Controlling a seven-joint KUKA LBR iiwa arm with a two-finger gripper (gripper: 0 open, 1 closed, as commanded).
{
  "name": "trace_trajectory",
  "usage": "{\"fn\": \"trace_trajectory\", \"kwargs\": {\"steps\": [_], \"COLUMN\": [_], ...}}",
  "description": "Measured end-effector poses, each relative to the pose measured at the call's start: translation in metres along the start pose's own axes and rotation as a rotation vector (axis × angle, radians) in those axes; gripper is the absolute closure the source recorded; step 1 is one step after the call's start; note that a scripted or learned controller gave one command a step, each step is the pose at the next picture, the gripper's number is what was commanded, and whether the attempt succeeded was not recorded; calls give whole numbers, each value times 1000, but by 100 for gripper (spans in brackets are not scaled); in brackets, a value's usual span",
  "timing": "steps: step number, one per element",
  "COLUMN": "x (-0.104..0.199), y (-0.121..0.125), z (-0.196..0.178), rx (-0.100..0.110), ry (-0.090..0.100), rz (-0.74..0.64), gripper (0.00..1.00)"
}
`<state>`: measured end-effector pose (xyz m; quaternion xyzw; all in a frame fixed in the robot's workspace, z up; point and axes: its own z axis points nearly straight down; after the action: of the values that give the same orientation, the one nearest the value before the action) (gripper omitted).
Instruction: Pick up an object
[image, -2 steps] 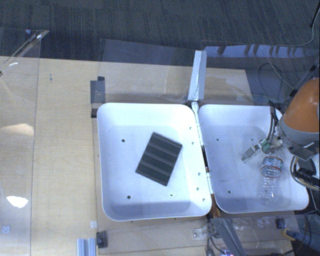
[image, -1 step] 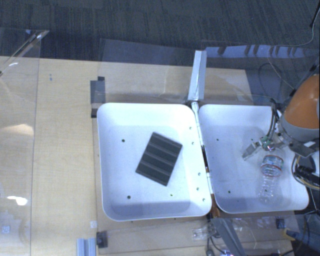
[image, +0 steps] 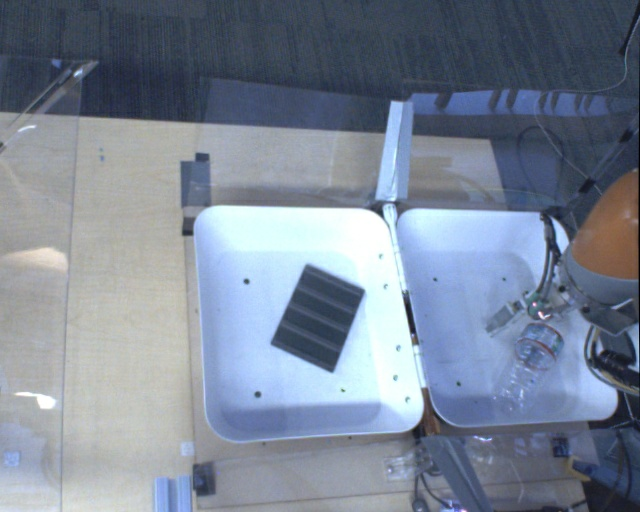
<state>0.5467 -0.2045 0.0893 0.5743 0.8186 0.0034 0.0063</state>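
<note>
A clear plastic bottle (image: 528, 362) lies in the right bin (image: 450, 260), near its front right corner, cap end pointing up toward the gripper. The gripper (image: 522, 310) hangs low in that bin, just above the bottle's top end and close to it; whether it touches the bottle is unclear. Nothing is visibly held. The arm with its orange band (image: 608, 238) reaches in from the right edge. A dark grey ribbed rectangular block (image: 318, 317) lies flat and slightly turned in the middle of the left bin (image: 230, 260).
The two bins meet at a central divider (image: 402, 300) with a grey upright post (image: 394, 150) behind it. Cables and hardware (image: 610, 360) hang at the right edge, with brackets along the bench front.
</note>
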Motion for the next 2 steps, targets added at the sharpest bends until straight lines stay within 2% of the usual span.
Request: {"fn": "trace_trajectory", "kwargs": {"steps": [2], "x": [12], "y": [-36], "z": [-1], "rx": [-2], "ry": [-2], "rz": [-92], "gripper": [0]}}
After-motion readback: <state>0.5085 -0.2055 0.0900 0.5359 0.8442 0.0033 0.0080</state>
